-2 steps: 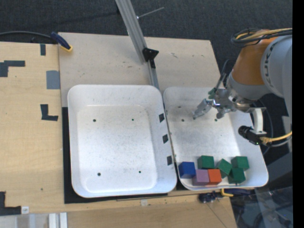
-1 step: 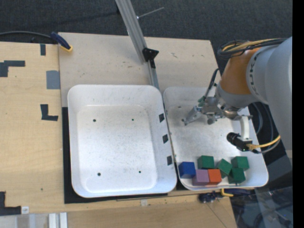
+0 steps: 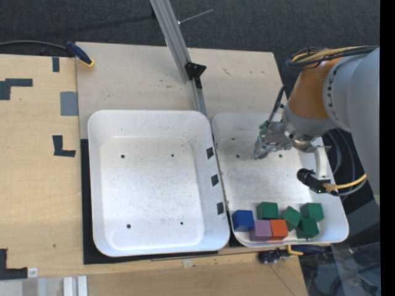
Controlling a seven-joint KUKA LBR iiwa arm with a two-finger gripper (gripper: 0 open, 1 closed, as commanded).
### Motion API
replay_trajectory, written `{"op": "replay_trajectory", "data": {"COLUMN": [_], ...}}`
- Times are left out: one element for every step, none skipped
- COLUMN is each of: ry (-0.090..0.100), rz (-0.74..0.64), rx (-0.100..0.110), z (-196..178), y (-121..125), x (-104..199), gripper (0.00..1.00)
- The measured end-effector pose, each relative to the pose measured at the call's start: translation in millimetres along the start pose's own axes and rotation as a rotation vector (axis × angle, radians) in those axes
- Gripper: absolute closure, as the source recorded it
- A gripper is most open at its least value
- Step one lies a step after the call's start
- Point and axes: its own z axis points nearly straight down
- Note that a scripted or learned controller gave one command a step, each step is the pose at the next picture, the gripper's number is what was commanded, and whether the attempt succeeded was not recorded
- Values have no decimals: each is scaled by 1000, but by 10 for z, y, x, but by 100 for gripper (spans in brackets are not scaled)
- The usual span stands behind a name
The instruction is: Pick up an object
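Observation:
Several small blocks lie along the near edge of the right bin: a blue block, a purple block, an orange block and green blocks. My gripper hangs over the far middle of that bin, well away from the blocks, pointing down at the bin floor. Nothing shows between its fingers.
The left bin sits beside the right one, with a raised divider edge between them. A slanted metal pole rises behind the bins. A black and yellow cable hangs off the arm by the right bin's rim.

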Motion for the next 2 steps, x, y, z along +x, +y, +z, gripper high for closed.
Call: {"op": "replay_trajectory", "data": {"ry": [-1,-2], "rz": [1,1], "rx": [-5,-6], "z": [-431,-961], "y": [46,55], "x": [26,30], "gripper": [100,100]}}
